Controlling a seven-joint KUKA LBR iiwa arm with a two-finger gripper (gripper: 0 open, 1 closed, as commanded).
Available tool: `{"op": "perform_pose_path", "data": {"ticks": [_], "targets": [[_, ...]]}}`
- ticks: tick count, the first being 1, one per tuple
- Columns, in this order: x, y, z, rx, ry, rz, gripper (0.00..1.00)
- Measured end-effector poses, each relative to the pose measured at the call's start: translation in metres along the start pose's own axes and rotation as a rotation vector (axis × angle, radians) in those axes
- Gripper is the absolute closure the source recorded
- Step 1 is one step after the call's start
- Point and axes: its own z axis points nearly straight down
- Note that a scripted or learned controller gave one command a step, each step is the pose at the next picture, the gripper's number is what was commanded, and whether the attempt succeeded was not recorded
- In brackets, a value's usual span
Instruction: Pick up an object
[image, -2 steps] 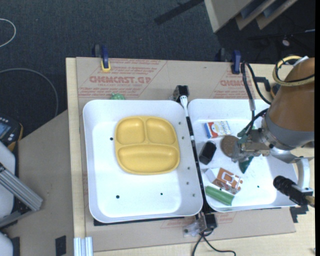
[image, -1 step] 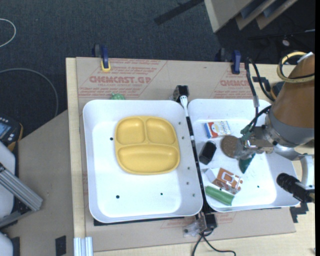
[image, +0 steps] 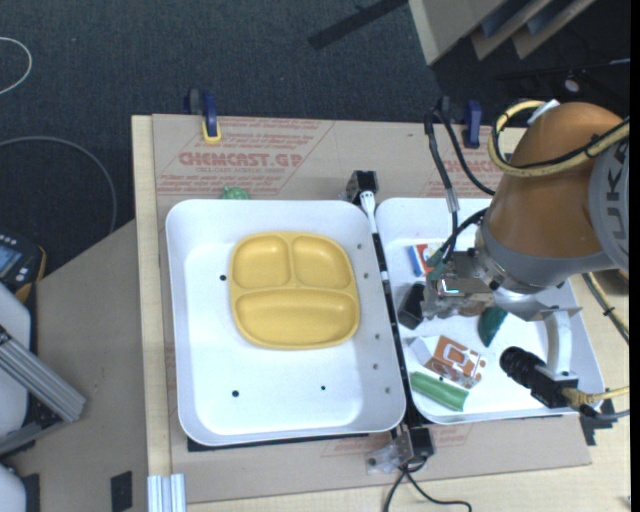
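Glossy plastic yellow tray (image: 295, 290), smooth white bins (image: 200, 330)

Bench (image: 170, 300) w/ two white bins: left bin (image: 195, 330), right bin (image: 500, 400).

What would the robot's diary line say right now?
arm: over right bin | gripper: low among items | yellow tray: left bin

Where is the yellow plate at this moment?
The yellow plate lies in the left bin, toward its far side, with three compartments facing up; the arm is over the right bin.
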Motion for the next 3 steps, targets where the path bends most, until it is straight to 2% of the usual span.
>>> {"op": "perform_pose_path", "data": {"ticks": [1,2,3], "targets": [[0.066,-0.001,0.018,0.007,0.0,0.001,1.0],[0.073,0.002,-0.136,-0.016,0.002,0.005,1.0],[0.074,0.001,-0.138,-0.001,-0.003,0.006,1.0]]}}
